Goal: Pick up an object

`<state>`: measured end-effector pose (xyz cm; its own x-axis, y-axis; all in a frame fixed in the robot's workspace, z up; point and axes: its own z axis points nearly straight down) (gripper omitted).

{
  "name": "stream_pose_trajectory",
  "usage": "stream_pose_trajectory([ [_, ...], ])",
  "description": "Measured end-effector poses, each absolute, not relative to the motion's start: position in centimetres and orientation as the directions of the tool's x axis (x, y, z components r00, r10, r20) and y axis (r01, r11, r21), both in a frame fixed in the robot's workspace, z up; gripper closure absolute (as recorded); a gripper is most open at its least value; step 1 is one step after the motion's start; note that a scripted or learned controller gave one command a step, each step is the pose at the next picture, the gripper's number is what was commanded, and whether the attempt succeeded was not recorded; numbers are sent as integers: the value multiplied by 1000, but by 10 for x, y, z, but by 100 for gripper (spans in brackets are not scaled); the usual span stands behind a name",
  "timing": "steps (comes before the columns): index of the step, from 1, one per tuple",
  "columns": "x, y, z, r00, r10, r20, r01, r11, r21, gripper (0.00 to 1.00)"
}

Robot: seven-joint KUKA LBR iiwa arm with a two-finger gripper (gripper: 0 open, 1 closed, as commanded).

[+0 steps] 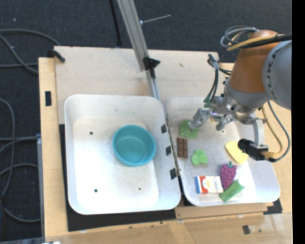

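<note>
The fixed overhead camera view looks down at a slant on a pale wooden bench (99,70) carrying two shallow white plastic bins side by side. The left bin (86,187) holds a round teal plastic bowl (134,145), sitting upright a little right of the bin's centre.

The right bin (267,179) holds the loose objects. A light green leaf-shaped piece (188,131) lies near its left wall, towards the upper part of the bin. Just below it, close to the wall between the bins, lies a small brown rectangular chocolate-like block (182,147). To the right of the block sits a small green clover-shaped piece (199,158). Further right, a yellow rounded piece (236,152) lies near the arm's cabling. Near the bin's lower edge, a white and red small carton (209,185) lies flat, with a purple bunch of toy grapes (228,173) just above its right end and a green elongated vegetable-like piece (232,191) touching its right side.

The grey arm with the orange band (251,70) reaches in from the right over the upper part of the right bin. Its two-finger gripper (209,118) hangs just above and to the right of the leaf-shaped piece. Its metal fingers (198,119) stand apart, spread fairly wide, with nothing between them.
</note>
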<state>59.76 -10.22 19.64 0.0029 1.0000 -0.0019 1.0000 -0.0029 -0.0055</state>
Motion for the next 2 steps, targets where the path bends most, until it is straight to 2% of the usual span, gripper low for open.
stream_pose_trajectory([
  [1,601,-111,150,2,1000,-3,1000,-2,-4,0],
  [2,602,-111,164,6,1000,-1,1000,-6,3,100],
])
